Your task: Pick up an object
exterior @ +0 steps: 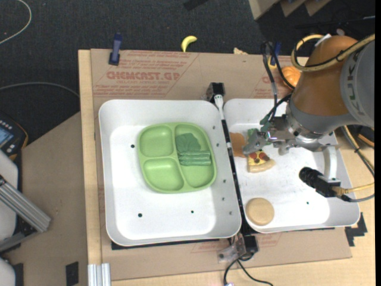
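The pizza slice (pixel 259 161), a small toy wedge with red dots on a tan crust, lies in the right bin (pixel 309 219), just below the gripper (pixel 257 142). Whether the two touch is unclear from this slanted overhead angle. A brownish piece (pixel 237 142) sits just left of the gripper at the bin's left wall, partly covered by it, so its shape is hard to make out. A round tan cookie-like disc (pixel 260 211) rests near the bin's front edge, well apart from the slice.

The arm (pixel 333 82) comes in from the right, its orange band bulging above the wrist, the wrist bent down over the right bin. The gripper's tip is a dark, cluttered mass with a green tinge; how far it is spread, and whether anything is caught in it, I cannot tell. A black cylindrical fitting (pixel 318 182) lies over the bin's right part.

In the left bin (pixel 119 177) a green divided plate (pixel 175 158) carries a darker green ridged item (pixel 191 149) in its right compartment.

The cardboard sheet (pixel 89 130) under the bins bears faded red print reading roughly "CHEMCAST", the remaining letters blurred. A yellow banana-like piece (pixel 189 42) lies beyond the sheet's far edge.
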{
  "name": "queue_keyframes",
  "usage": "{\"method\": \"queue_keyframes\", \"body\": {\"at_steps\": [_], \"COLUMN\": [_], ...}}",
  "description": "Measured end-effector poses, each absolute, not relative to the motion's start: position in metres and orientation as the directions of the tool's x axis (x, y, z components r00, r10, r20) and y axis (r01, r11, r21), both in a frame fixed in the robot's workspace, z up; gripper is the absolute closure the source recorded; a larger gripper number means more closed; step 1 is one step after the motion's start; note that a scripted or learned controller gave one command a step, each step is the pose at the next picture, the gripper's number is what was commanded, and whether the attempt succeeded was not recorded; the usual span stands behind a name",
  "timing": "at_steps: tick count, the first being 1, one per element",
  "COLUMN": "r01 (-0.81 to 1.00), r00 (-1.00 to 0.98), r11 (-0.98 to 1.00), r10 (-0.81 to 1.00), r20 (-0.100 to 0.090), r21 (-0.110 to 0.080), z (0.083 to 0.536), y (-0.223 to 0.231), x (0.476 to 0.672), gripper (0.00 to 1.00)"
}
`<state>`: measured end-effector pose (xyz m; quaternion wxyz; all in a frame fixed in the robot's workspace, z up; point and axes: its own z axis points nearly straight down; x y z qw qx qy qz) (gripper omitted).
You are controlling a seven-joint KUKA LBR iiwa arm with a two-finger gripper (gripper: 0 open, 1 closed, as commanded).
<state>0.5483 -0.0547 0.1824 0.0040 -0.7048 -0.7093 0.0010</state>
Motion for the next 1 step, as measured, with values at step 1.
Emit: {"method": "queue_keyframes", "body": {"at_steps": [1], "r01": [1.0], "r00": [-0.008], "r11": [0.008], "r10": [1.0], "r20": [0.005], "r21": [-0.007], "z": [0.1843], "y": [0.0265], "x": [0.5058], "gripper": [0.0]}}
